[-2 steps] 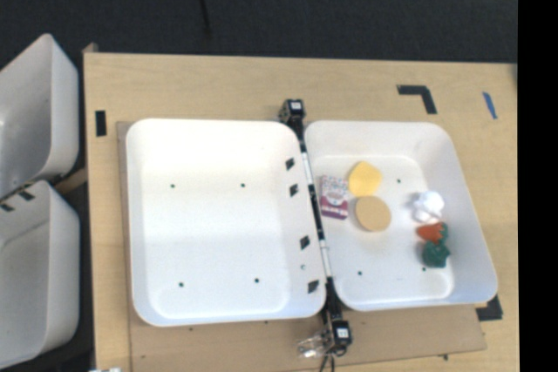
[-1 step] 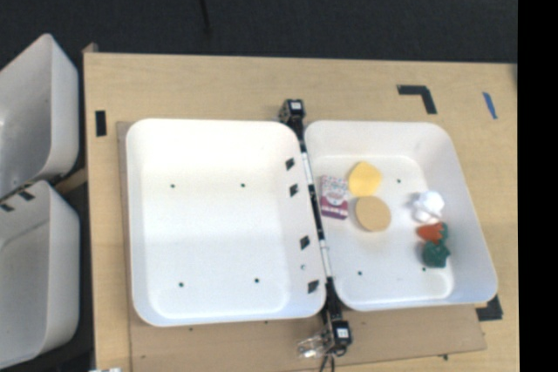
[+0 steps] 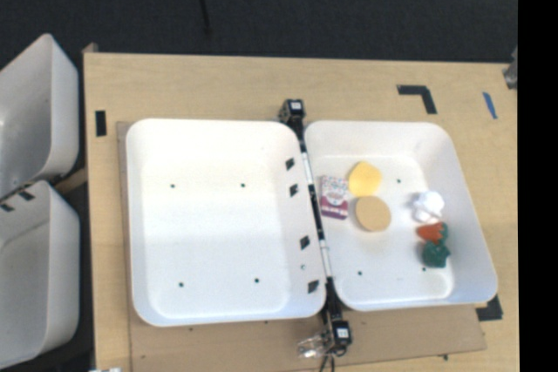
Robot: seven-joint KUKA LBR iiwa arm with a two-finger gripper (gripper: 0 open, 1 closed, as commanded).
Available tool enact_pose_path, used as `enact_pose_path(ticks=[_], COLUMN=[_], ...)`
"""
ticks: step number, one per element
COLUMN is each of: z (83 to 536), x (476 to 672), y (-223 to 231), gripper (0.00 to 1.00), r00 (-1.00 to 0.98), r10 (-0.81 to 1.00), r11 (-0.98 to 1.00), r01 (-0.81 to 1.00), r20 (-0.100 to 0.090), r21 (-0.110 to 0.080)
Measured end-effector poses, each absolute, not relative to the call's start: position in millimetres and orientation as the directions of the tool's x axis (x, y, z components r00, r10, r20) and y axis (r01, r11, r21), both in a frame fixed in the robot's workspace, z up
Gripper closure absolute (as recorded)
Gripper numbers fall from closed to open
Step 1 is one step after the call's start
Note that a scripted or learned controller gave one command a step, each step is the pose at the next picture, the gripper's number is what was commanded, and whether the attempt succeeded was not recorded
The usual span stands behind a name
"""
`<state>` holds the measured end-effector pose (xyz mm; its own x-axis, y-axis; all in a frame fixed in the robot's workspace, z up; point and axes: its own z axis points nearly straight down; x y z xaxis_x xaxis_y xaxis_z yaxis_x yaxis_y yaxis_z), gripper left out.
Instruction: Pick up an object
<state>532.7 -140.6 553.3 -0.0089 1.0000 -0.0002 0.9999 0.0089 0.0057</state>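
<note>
Gripper state cannot be told. Six things, one of each, are lying in the right bin (image 3: 453, 154), the bin on the arm's entry side: a packet (image 3: 334, 196) with print too small to read, sitting by the centre divider; a yellow disc (image 3: 365, 179); a tan disc (image 3: 373, 213); and a white lump (image 3: 427, 205), red piece (image 3: 430, 232) and green piece (image 3: 435, 253) crowding the arm-side wall. Bare floor is showing between the discs and the lump.
</note>
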Motion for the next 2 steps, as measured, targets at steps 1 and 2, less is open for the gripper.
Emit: enact_pose_path(ticks=[1, 2], z=[552.7, 420.7], x=[488.4, 488.9], y=[-31.2, 24.6], gripper=[1.0, 1.0], r00=[-0.013, -0.007], r10=[1.0, 1.0], r11=[0.013, 0.007], r01=[1.0, 1.0], r20=[0.002, 0.0], r21=[0.003, -0.014])
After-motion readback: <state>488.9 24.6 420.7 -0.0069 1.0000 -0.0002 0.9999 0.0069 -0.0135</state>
